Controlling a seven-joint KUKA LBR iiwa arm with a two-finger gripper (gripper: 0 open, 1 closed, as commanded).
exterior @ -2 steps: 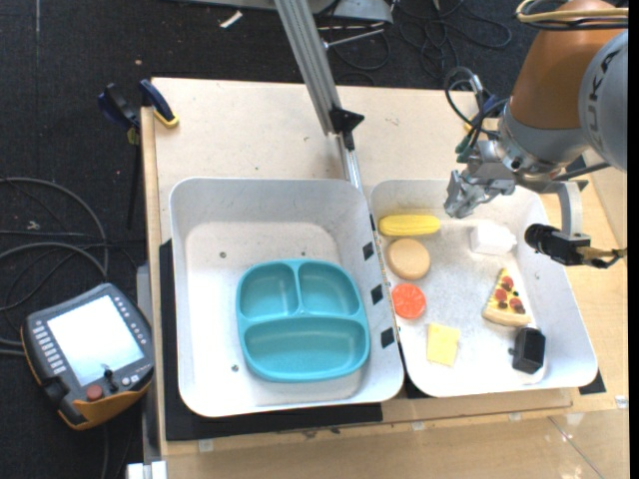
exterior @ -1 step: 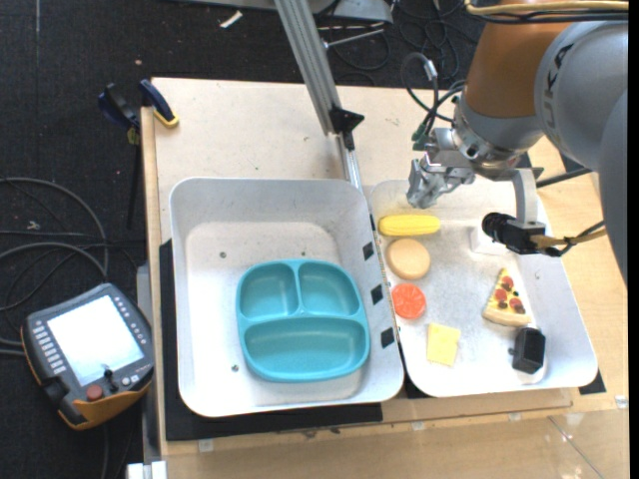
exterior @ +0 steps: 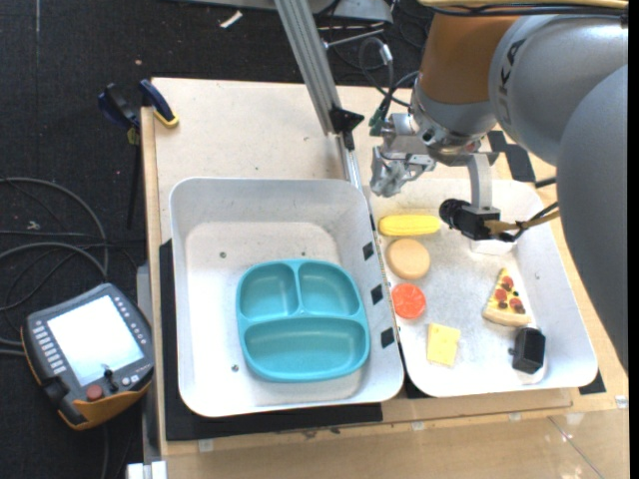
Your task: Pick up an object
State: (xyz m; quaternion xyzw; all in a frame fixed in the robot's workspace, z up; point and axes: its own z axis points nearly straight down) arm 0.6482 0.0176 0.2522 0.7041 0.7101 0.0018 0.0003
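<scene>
Long yellow banana (exterior: 410,226), lying flat

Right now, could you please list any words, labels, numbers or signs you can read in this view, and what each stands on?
None can be read.
Dark lettering on the grey arm: cut off and too blurred to read.
Teach pendant: screen washed out white, buttons too small to read.

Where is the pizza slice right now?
The pizza slice lies in the right bin, near its right side. A small black object sits just below it and the yellow cheese square lies to its lower left.
</scene>
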